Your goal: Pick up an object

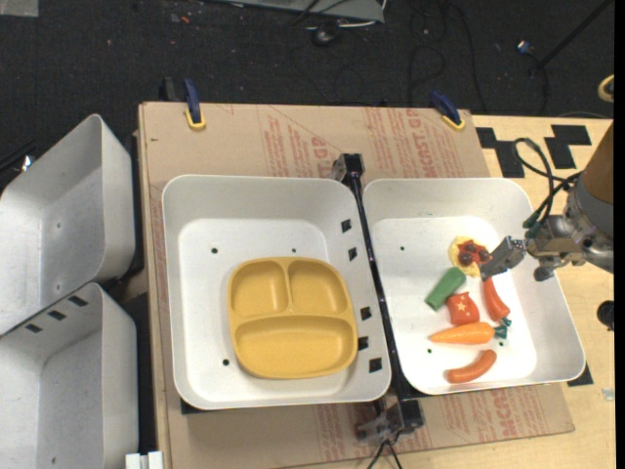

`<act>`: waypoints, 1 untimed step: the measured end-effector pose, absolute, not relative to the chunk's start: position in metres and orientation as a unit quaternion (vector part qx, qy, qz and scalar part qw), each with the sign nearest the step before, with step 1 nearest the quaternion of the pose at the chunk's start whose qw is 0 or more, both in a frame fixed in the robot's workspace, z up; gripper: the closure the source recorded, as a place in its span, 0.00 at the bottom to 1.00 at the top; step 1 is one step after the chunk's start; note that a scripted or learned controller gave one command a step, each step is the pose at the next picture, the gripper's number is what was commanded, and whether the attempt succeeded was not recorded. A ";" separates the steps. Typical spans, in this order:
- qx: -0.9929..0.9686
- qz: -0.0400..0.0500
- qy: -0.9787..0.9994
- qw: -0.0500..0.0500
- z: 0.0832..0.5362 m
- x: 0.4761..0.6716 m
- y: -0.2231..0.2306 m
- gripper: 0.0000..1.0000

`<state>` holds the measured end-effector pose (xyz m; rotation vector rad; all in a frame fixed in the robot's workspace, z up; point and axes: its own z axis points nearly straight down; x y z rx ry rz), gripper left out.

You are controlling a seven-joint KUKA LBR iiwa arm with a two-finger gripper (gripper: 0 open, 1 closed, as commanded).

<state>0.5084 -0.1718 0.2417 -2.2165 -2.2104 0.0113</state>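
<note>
— Two white bins sit side by side on the desk (293, 130), yes? What is in the left bin (186, 262)?

— One yellow divided plate (291, 317), lying flat near the middle of it, with three compartments.

— And the right bin (430, 203)?

— Several toy foods, all gathered toward its right half. Farthest back is a small yellow piece with red on top (468, 252). Just in front of it and to its left lies a green piece (445, 288), tilted. Beside that is a red chunky piece (464, 309), and to the right of it a slim red pepper (496, 299) lying lengthwise. Nearer the front edge lies an orange carrot (463, 335) with a green stem end, and in front of that a reddish sausage-shaped piece (472, 366).

— Where is the claw?

— The claw (507, 257) reaches in from the right, over the right bin's right side, just beside the yellow-and-red piece and above the upper end of the slim red pepper. Its dark fingers point leftward.

— Apart or together?

— I cannot tell; the fingers blur into one dark shape. Nothing is visibly between them, and every toy lies on the bin floor.
</note>
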 end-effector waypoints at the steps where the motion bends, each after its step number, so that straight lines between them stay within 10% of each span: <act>1: -0.707 0.000 -0.707 0.000 0.248 0.511 -0.171 0.00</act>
